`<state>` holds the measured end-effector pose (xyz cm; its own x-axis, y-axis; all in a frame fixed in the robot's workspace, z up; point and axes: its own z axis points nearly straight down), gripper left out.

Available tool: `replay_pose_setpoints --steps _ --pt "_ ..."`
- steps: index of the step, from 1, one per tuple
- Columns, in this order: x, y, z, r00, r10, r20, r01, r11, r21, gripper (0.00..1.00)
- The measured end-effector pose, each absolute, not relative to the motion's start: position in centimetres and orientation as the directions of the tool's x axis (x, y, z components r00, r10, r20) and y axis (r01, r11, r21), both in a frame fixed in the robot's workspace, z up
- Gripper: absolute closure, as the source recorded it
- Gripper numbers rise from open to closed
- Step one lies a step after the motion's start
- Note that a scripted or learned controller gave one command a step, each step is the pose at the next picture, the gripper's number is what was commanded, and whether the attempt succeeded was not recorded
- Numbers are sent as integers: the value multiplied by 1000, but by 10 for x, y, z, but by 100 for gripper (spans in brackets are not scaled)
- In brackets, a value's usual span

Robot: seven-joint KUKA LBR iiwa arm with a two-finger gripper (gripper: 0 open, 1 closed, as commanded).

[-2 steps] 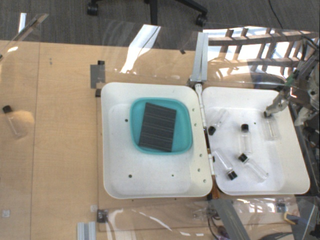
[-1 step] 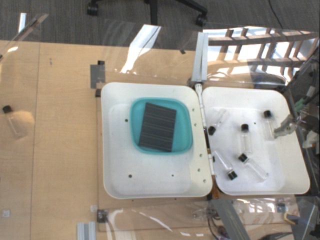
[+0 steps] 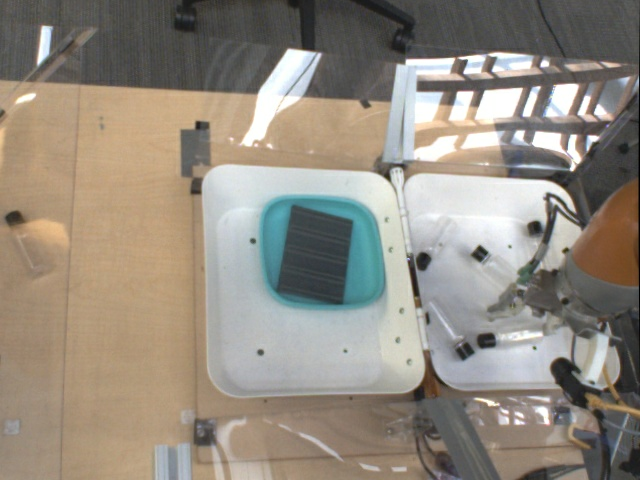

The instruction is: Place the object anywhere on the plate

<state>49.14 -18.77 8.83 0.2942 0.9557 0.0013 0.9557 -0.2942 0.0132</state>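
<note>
Camera view: dark ribbed block [image 3: 316, 254] lying flat on teal plate [image 3: 372, 268], roughly centred, inside left bin [image 3: 230, 298]. Arm [image 3: 610, 253] over right bin [image 3: 455, 208], well apart from plate, right of it. Gripper [image 3: 520, 303] low over that bin's floor; jaws' state impossible to tell. Both bins on wooden surface [image 3: 100, 298].

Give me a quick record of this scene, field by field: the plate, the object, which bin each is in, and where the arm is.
plate: teal, rounded square, in the left bin
object: dark ribbed rectangular block, lying flat on the plate
right bin: white, holding small black bits
arm: grey with orange band, over the right bin
tool: near, low in the right bin, apart from the block
task state: block already rests on the plate
</note>
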Motion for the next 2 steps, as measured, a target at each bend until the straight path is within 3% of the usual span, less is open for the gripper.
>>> replay_pose_setpoints --steps 1,2 --pt "492 -127 89 218 976 1 976 -218 16 0" --pt "489 -31 186 255 967 2 967 -255 7 0"
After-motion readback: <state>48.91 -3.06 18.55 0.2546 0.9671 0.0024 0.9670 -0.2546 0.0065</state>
